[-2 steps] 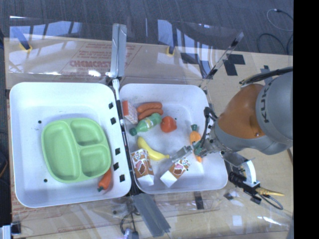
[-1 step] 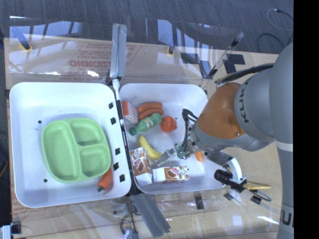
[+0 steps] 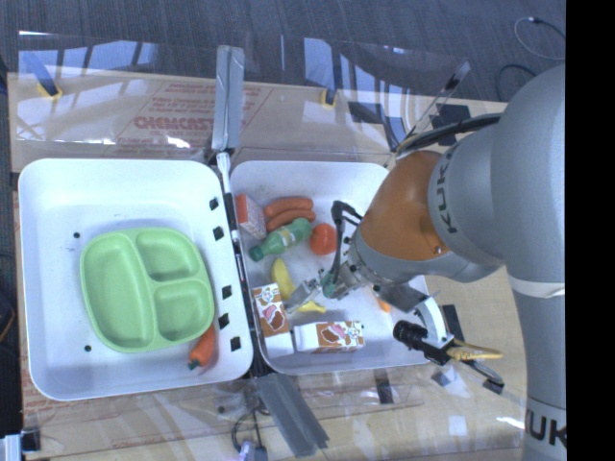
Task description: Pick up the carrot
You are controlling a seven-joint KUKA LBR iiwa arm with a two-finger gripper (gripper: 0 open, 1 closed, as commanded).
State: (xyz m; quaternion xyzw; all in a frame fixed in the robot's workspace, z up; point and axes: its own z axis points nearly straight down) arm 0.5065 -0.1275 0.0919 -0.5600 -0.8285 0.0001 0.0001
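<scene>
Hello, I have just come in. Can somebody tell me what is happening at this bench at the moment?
A grey and orange robot arm reaches into the right bin, with its gripper low among toy foods near the banana. Its job is to pick up the carrot, but that lies in the left bin, beside the green plate, untouched. Nothing visible shows a catch.

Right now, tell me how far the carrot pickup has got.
Nothing looks done yet. The carrot lies in the left bin, at its near right corner beside the green plate, untouched. The end effector is low in the right bin among the food items, near the banana, well away from the carrot. Left to do: cross to the left bin, grip the carrot and lift it.
</scene>
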